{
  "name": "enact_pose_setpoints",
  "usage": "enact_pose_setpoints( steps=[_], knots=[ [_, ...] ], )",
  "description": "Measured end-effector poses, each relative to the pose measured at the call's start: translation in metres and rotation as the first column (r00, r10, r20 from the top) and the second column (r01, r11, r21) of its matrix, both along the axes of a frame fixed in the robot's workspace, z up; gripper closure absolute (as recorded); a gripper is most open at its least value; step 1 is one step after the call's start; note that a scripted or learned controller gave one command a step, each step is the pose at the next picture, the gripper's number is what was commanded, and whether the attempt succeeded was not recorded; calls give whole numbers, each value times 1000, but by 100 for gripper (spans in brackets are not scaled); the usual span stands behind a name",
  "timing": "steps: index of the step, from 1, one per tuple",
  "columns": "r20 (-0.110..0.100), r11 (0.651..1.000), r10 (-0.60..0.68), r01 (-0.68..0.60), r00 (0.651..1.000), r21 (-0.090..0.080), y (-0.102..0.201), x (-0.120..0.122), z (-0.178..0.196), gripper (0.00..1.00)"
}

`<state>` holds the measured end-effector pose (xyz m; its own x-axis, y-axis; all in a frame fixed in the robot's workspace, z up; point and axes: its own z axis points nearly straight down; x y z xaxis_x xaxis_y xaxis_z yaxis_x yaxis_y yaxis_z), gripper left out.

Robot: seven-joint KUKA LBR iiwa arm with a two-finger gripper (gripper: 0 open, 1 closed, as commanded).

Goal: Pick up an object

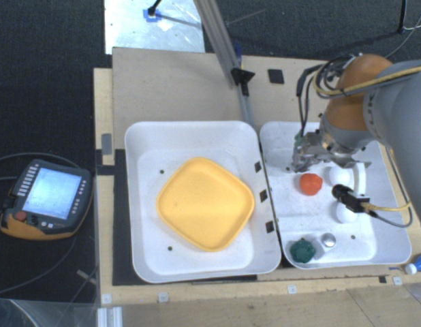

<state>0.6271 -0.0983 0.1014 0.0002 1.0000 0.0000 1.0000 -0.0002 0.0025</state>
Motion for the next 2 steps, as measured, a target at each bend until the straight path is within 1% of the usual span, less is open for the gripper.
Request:
enact_pose_setpoints(
  steps=[1,2],
  knots=[
    [3,1000,1,-1,1000,-1,-4,11,52,100],
    [4,1000,1,-1,1000,-1,-4,20,111,100]
  ],
)
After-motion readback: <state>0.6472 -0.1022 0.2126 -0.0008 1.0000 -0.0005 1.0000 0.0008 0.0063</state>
